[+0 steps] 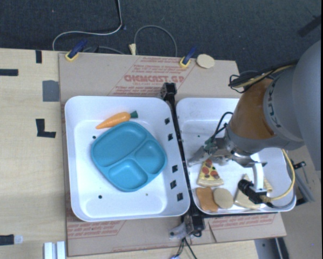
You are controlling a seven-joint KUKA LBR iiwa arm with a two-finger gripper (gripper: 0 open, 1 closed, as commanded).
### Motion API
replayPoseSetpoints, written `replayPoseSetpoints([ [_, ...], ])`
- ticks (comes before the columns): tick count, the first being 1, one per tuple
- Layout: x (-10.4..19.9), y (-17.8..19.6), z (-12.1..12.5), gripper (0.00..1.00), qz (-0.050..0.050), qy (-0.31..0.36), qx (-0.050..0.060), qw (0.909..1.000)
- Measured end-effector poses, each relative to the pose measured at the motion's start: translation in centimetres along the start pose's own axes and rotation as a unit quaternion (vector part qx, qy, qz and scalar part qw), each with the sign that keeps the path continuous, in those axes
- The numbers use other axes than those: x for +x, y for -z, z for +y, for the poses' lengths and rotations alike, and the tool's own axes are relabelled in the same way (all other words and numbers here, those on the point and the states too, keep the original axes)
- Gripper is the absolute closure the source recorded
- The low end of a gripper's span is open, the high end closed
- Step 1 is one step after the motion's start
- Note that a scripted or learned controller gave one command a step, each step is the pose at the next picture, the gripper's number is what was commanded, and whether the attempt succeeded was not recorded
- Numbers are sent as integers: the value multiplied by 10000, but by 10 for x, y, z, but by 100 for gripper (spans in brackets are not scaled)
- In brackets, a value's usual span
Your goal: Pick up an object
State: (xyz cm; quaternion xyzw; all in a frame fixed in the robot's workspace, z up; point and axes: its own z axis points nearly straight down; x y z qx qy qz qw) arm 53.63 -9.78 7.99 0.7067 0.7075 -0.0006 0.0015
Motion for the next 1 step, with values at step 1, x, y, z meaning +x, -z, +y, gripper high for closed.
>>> replayPoseSetpoints([
  [1,-2,17,2,100,-6,-8,-18,10000],
])
